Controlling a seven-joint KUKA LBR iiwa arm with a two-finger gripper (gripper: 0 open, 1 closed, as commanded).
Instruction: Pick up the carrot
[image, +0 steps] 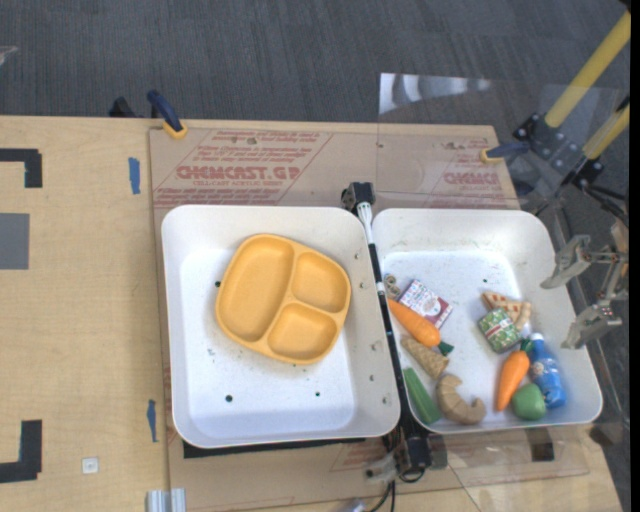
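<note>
Two orange carrots lie in the right bin (470, 235). One carrot (414, 323) rests near the bin's left wall, pointing up-left, with a dark green stub at its lower right end. The other carrot (512, 377) stands nearly upright in the picture at the bin's lower right, between a green box and a blue bottle. My gripper (574, 298) hovers over the bin's right rim, up and to the right of that second carrot. Its two pale fingers stand apart, with nothing between them.
Around the carrots lie a red-and-white packet (423, 303), a green box (497, 329), a blue bottle (546, 372), a green ball (530, 403), a green vegetable (421, 396) and brown bread pieces (460, 400). A yellow divided plate (283, 298) sits in the left bin (190, 330).
</note>
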